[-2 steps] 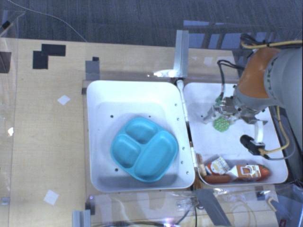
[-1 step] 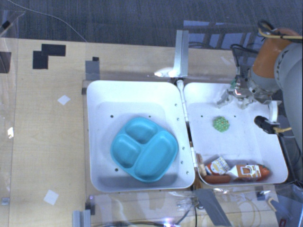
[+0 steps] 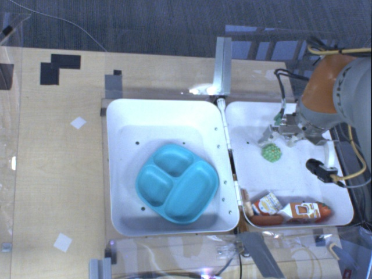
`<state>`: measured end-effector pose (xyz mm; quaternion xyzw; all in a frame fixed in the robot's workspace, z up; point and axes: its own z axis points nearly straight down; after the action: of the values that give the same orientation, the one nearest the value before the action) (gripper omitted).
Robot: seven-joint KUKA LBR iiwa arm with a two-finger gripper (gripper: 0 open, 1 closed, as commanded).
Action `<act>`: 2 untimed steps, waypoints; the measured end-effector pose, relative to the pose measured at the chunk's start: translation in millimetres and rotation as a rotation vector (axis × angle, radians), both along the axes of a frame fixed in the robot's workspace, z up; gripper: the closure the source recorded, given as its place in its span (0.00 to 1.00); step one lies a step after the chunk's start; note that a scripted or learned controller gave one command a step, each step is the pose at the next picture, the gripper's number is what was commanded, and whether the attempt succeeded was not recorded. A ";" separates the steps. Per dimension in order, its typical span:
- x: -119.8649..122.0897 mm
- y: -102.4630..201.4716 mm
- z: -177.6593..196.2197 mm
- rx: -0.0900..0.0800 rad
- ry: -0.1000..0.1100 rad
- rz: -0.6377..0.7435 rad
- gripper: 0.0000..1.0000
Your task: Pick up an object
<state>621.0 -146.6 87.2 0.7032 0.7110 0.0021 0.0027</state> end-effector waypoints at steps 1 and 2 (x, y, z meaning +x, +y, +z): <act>-25.4 -1.8 0.8 0.000 -0.001 0.012 0.00; -22.8 -1.7 13.2 -0.002 -0.008 0.013 1.00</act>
<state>598.2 -148.3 100.4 0.6985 0.7156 0.0043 0.0065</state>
